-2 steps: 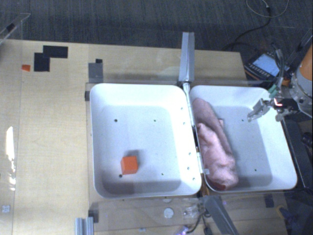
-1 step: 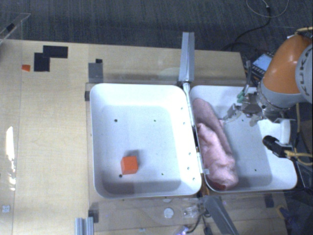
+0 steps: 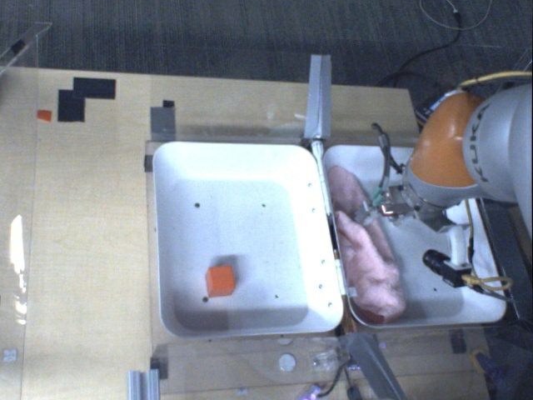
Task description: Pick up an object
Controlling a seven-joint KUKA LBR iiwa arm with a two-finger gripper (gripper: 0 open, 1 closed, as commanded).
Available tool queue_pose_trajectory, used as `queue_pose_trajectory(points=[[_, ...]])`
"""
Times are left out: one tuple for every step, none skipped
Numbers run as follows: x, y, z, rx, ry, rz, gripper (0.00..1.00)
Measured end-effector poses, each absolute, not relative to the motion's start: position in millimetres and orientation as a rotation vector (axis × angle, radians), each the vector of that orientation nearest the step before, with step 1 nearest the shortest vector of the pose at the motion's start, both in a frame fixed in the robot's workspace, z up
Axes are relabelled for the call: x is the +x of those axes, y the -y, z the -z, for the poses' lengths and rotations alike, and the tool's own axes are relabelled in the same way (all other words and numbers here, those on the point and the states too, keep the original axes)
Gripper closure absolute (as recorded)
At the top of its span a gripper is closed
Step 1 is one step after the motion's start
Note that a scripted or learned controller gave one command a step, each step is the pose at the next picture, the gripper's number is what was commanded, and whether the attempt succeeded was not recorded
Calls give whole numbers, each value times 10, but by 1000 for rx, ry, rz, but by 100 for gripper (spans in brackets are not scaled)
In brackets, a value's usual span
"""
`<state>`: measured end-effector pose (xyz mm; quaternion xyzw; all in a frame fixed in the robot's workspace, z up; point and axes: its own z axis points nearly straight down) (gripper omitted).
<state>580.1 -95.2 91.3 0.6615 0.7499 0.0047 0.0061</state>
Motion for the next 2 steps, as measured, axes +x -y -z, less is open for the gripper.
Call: queue_pose_trajectory(points=[[5837,933,-1044,2062,-2343,-25,100],[5626,472,-1861,1886,-2503,-9,100]])
